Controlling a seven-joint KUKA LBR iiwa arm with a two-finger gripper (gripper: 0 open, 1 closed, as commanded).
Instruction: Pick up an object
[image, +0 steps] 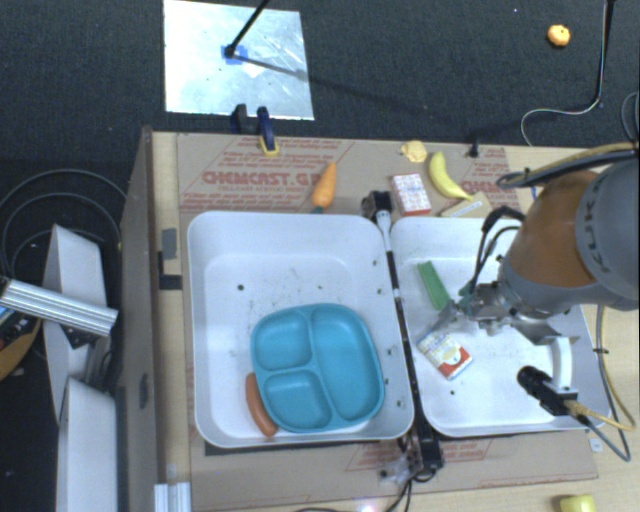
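Just a flat green block (434, 285).

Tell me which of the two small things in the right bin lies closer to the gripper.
The white and red packet, just below the gripper. The green block lies farther up the right bin, toward its back wall.

Small white carton (446, 355) with red-orange print lies tilted in right bin (500, 415); green block (434, 285) near.

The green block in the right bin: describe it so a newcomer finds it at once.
Start at the right bin of the two white ones. In its upper left part, near the divider, lies the green block, slanted. It is long and plain green, unlike the white packet with a red patch below it.
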